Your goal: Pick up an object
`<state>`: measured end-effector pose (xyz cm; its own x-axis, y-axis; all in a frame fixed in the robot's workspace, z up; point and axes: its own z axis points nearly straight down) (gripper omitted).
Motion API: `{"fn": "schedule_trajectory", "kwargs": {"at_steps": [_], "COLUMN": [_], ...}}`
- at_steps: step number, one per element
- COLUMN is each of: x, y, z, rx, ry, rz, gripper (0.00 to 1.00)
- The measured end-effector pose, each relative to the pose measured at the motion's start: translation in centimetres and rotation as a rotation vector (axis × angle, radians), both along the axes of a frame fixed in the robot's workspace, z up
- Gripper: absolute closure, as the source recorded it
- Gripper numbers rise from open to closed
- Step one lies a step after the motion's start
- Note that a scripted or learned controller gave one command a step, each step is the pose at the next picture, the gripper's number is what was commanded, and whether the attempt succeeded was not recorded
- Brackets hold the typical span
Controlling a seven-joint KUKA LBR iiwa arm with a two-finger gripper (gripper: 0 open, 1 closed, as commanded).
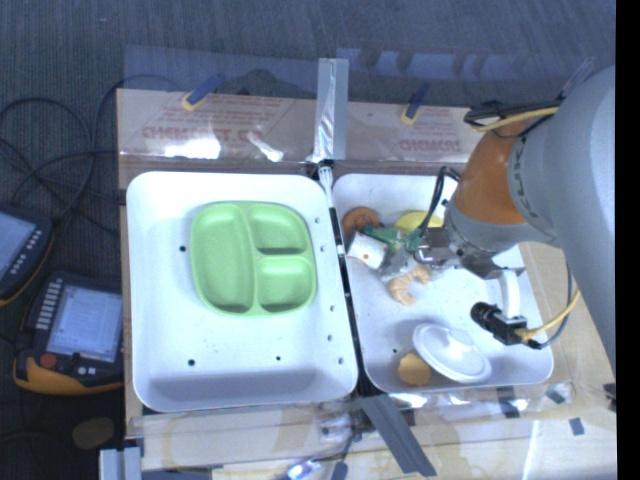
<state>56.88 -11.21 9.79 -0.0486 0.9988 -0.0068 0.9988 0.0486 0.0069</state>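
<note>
Arm: the grey KUKA arm (560, 168) comes in from the right side and bends down over the right bin (530, 363), orange band above the wrist.
Gripper: the gripper (425, 253) is low in the upper middle of the right bin, among a small pile of objects. From where I stand I cannot tell its state, and I see nothing clearly held.
Nearest object: a pale, lumpy tan piece (403, 287) lies just below-left of the gripper, close to it; its long axis looks roughly along the bin's depth.
Other objects near: a white and green packet (368, 248) to the left, a yellow rounded thing (412, 221) just above, a brown round thing (357, 218) at the divider.
Further away: a white glossy lid (452, 353) and an orange-brown ball (414, 369), near the front wall.
Left bin: the left bin (160, 358) bears a green plastic divided plate (253, 258), smooth, three compartments.
Judgement: the tan piece seems the easiest target, a short move down-left.
</note>
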Motion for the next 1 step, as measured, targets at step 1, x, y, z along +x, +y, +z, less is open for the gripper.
{"fn": "schedule_trajectory", "kwargs": {"at_steps": [1], "x": [7.48], "y": [4.82], "z": [8.57], "rx": [0.002], "ry": [0.009], "rz": [-0.179], "gripper": [1.00]}}
